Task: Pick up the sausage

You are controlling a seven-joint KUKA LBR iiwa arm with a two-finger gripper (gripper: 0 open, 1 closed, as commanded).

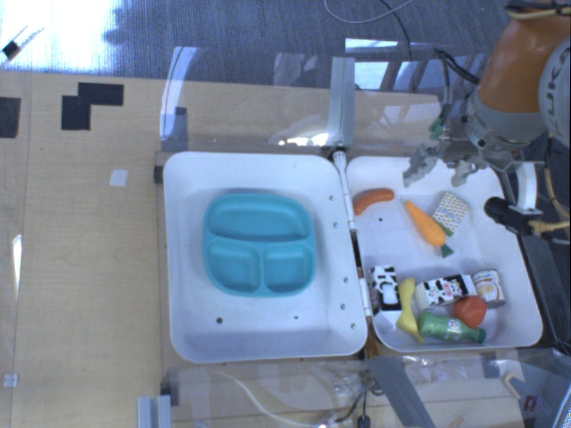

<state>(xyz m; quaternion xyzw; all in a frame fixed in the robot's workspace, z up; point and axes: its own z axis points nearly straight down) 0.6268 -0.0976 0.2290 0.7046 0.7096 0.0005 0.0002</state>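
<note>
The grey arm with its orange band reached in from the right, and its two-finger gripper [439, 171] hung over the far edge of the right shallow white bin [526, 319], fingers [417, 169] spread apart with nothing between them. The short orange-red sausage [373, 200] lay on the bin floor at the far left corner, just beside the divider between the bins, near the gripper but clear of it. To its right the orange plastic carrot [426, 224] lay slantwise, and just beyond that sat a small chequered yellow-and-white packet [451, 210]. Along the near side was a cluster: a black-and-white cow-patterned carton [384, 289], a yellow banana [407, 308], a white milk carton [443, 291], a red tomato [471, 310], a green bottle [451, 330] and a small tin can [488, 286], packed close. In the left white bin [187, 328] sat a teal three-compartment plate [259, 242], on the pale wooden bench [80, 266].
</note>
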